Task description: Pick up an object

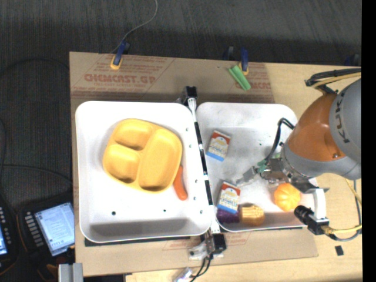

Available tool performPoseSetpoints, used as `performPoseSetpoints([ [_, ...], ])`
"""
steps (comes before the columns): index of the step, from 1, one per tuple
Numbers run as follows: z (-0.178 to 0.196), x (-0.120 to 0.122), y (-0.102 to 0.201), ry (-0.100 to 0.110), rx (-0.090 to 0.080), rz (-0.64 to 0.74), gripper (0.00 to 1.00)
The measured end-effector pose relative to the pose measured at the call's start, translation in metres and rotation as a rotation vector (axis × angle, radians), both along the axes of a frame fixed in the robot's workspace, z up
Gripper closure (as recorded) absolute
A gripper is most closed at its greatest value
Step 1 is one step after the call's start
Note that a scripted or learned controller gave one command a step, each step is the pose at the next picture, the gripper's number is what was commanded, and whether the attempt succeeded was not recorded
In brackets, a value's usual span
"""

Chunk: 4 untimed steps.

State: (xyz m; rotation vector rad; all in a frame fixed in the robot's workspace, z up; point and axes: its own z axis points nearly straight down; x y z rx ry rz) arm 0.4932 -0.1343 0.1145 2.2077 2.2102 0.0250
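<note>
Where the right bin (247, 113) meets its near-right corner, a small orange pumpkin-shaped object (286, 196) rests on the bin floor, just beside the gripper (271, 170). Gripper position: directly above the pumpkin-shaped object in the view, at the end of the grey arm (346, 128) with its orange band (314, 135). Jaw state cannot be determined; the wrist obscures the finger gap, and nothing is seen between the fingers. Left of the pumpkin-shaped object, along the same near wall, lie a corn-cob toy (252, 214), a purple item (226, 216) touching it, and a small printed carton (229, 197). A second carton (217, 145) sits farther back and left. Well apart to the left, the left bin (88, 157) holds a yellow compartment tray (143, 154) with a carrot-like orange piece (180, 186) against its right edge.
</note>
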Motion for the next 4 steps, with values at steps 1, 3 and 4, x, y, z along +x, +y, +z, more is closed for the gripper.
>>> performPoseSetpoints([
  [1, -0.022, 0.008, 0.036, 0.003, -0.006, -0.005, 0.00],
  [3, -0.013, 0.009, 0.037, 0.000, -0.006, -0.004, 0.00],
  [4, -0.025, -0.004, 0.035, 0.005, -0.004, 0.000, 0.00],
])
